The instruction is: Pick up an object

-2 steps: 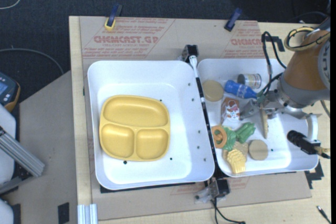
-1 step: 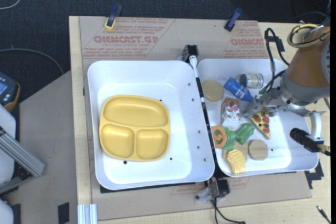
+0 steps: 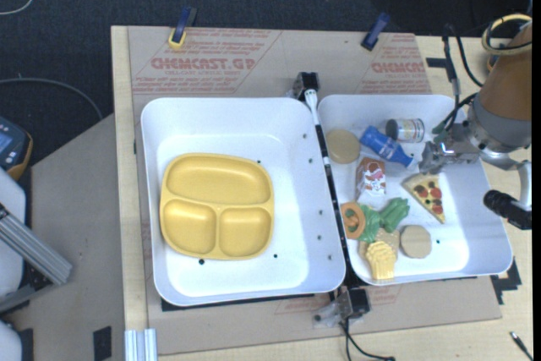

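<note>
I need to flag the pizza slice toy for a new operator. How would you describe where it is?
Look in the right-hand bin, which holds the small toys. The pizza slice lies in its right half, just below the tool and above a round tan disc. It is the only triangular piece, tan with red spots.

A yellow tray (image 3: pixel 217 205) is seen in a white bin (image 3: pixel 161 127); a blue bottle (image 3: pixel 385 144) and red-spotted pizza slice (image 3: pixel 427 196) are seen.
</note>
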Action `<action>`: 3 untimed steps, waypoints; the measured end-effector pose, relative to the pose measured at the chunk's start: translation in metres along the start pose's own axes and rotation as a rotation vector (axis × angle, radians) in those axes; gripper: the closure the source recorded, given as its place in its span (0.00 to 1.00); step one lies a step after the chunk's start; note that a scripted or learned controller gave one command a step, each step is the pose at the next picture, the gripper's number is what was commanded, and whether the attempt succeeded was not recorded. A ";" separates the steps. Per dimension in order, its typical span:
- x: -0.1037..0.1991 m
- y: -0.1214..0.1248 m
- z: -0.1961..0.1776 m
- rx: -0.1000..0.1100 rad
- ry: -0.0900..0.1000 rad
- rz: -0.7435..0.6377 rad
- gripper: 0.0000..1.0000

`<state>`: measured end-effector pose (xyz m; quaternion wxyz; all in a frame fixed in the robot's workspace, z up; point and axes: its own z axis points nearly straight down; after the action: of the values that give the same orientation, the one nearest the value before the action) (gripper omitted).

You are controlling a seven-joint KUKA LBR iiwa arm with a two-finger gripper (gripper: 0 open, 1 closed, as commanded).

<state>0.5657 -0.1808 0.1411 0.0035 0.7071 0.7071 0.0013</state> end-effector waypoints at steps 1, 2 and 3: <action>-0.004 -0.002 -0.045 0.000 0.000 0.000 1.00; -0.004 -0.001 -0.087 0.000 0.000 -0.001 1.00; 0.036 -0.018 -0.081 0.010 0.006 -0.004 1.00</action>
<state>0.5470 -0.1445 0.2214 -0.0020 0.7058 0.7084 -0.0002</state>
